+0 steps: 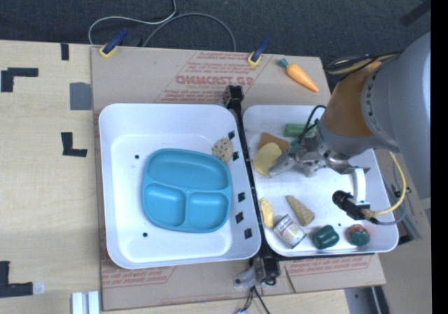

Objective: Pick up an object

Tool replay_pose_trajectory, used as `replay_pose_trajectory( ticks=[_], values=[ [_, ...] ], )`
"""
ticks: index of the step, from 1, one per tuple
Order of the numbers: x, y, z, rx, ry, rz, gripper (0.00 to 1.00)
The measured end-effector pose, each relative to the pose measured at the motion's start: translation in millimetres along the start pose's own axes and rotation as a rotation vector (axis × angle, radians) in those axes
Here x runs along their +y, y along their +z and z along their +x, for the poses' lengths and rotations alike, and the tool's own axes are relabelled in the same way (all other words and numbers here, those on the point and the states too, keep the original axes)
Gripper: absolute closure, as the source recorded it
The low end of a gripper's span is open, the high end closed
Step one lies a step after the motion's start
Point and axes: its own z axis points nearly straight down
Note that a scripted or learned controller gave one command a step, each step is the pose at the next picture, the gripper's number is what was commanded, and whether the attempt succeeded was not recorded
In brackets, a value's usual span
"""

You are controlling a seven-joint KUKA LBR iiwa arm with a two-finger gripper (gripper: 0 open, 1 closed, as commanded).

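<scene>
Reaching in from three o'clock, the arm [364, 113] has its gripper [297, 161] low in the right bin [381, 239], near the bin's middle and pointing toward nine o'clock. Whether the claw is wide or narrow I cannot tell; its tip blurs into the bin floor, and nothing is visibly caught in it. Just at the tip, on its nine o'clock side, lies a pale yellow wedge [266, 159], touching or overlapping an orange-tan piece [271, 142] at its twelve o'clock. That wedge looks like the likeliest target. I judge it to be a light toy food, probably firm plastic or foam with a smooth skin, so it may slide or pivot unless it is taken across its narrower faces, low and near its middle, well off the tan piece. A green piece [294, 129] sits at the gripper's twelve o'clock. Toward six o'clock in the same bin lie a tan cone-like wedge [300, 210], a small yellow piece [267, 212] and a small can [289, 230]; a dark green object [325, 237] and a round red-and-green object [358, 235] rest near the five o'clock corner. The left bin [112, 124] holds a blue divided tray [186, 190], with a speckled cookie-like disc [222, 148] at the tray's one o'clock, near the wall between the bins. A toy carrot [299, 75] lies outside on the board, at twelve o'clock from the right bin.
</scene>
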Motion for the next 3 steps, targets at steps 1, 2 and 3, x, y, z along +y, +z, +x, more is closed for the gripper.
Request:
replay_pose_trajectory(
  ticks=[1,2,3],
  values=[
    [-80,-1,12,-0.003,0.003,-0.005,0.0],
    [-29,-50,-10,-0.001,0.001,0.0,0.0],
    [-69,2,32,-0.003,0.002,-0.001,0.0]
  ],
)
